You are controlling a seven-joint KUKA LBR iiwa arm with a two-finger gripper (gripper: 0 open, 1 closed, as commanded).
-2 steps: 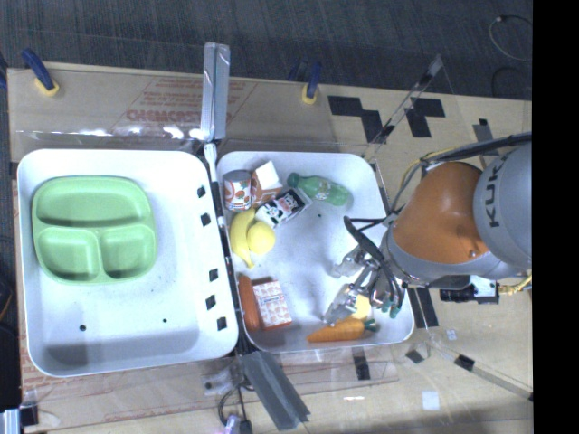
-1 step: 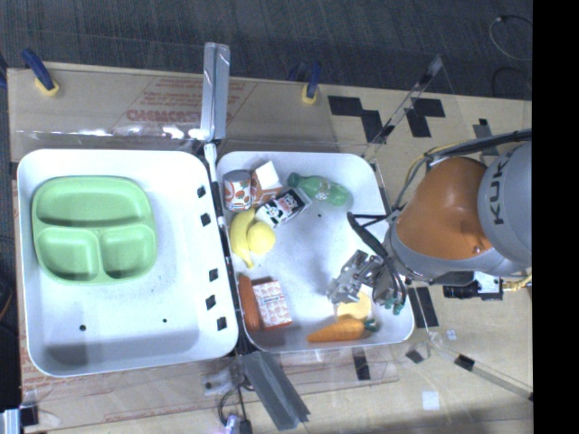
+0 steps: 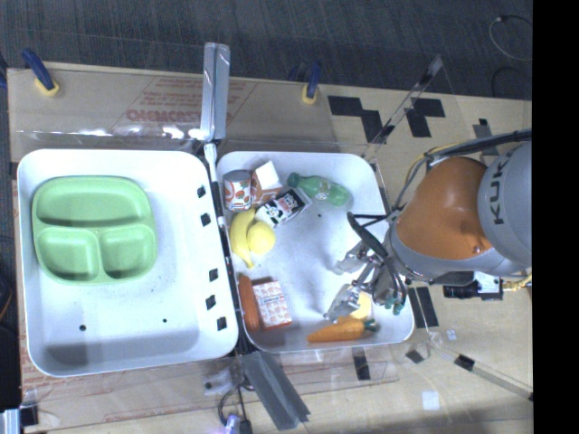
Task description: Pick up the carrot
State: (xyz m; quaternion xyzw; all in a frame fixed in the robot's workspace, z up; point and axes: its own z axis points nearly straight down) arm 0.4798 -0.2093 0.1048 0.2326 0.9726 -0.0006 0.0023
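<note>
Reading "KU" on arm point(image 3: 516, 215)

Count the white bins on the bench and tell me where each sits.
2. The left bin holds a green divided tray; the right bin beside it holds the carrot, near its lower edge, and other items, with the gripper above it.

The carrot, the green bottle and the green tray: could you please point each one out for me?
carrot point(image 3: 336, 333): camera view, the middle of its orange body.
green bottle point(image 3: 322, 189): camera view, the middle of its body.
green tray point(image 3: 90, 227): camera view, the ridge between its compartments.
</note>
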